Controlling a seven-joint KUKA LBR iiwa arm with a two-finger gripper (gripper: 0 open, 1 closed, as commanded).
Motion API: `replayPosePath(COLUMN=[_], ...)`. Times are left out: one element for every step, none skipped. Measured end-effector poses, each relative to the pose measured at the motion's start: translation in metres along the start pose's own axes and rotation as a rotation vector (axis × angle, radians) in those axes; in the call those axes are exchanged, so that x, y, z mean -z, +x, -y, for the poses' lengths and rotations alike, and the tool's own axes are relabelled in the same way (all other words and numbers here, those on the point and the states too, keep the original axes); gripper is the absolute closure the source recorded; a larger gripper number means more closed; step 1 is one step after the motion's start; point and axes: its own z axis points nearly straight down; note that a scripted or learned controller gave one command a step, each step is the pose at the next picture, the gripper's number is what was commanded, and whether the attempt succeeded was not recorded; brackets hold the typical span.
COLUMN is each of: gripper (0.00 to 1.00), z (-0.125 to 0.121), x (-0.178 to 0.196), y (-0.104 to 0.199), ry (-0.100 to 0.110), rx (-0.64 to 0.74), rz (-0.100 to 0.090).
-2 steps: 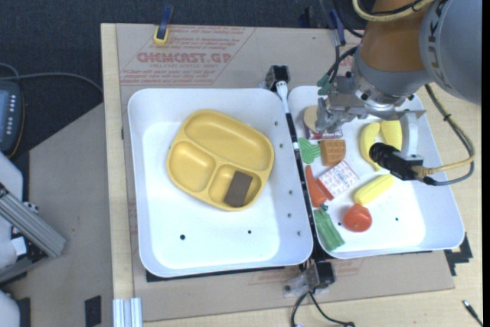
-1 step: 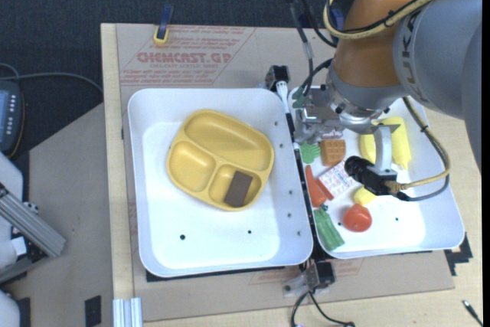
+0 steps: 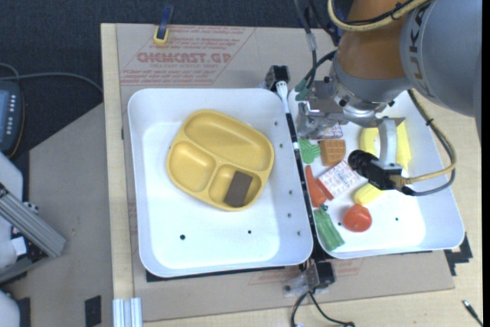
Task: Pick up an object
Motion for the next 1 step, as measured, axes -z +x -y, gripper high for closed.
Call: replayPosePath(gripper=[1.0], z=[-0.0028], x=[-0.0016], y=[0.0002], ry=[0.002], rx=[0.0], rz=[0.0])
